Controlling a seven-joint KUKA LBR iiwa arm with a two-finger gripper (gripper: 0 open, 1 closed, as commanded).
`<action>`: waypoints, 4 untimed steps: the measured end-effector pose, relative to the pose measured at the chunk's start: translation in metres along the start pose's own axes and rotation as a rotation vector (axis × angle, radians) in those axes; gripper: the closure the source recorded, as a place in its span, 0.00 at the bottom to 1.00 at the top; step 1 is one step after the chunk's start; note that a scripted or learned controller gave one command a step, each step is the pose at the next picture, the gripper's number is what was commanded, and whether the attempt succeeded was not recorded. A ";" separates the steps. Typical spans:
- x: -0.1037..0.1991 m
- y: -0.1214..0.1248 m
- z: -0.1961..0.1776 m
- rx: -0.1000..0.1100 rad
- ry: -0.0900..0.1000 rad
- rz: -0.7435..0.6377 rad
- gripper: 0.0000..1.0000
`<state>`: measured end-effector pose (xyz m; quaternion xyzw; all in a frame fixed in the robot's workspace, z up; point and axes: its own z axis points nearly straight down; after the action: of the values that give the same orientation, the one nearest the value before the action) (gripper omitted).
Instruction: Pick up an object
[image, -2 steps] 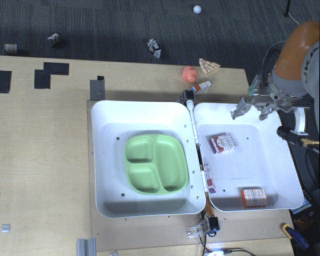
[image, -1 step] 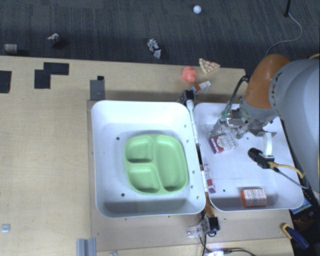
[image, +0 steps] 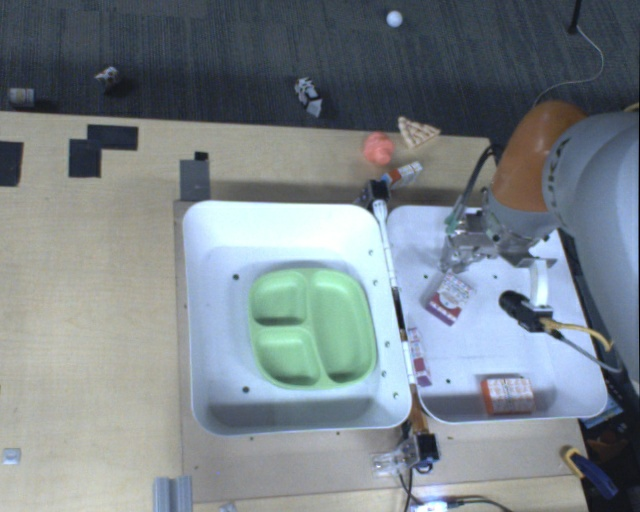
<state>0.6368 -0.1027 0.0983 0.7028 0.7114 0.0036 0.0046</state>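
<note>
In the right bin (image: 560, 400), my gripper (image: 458, 256) hangs low over the upper left part. Just below its tip and touching or nearly touching it lies a small white and red packet (image: 449, 299), tilted on the bin floor. An orange-brown box (image: 507, 392) rests near the front wall of the same bin, well away from the gripper. A green divided plate (image: 310, 325) lies flat in the middle of the left bin (image: 215, 260).
A thin red and white strip (image: 416, 360) lies along the wall between the bins. Behind the bins on the bench sit a pink ball (image: 378, 148), a pizza-slice toy (image: 418, 131) and a small red-tipped tube (image: 405, 174). The arm covers the right bin's far right corner.
</note>
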 end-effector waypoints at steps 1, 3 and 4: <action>-0.074 0.012 -0.050 0.006 0.000 0.009 1.00; -0.061 -0.060 0.006 -0.004 -0.001 0.010 0.00; -0.003 -0.116 0.006 -0.009 -0.003 0.011 0.00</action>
<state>0.5210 -0.1074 0.0907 0.7066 0.7075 0.0055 0.0089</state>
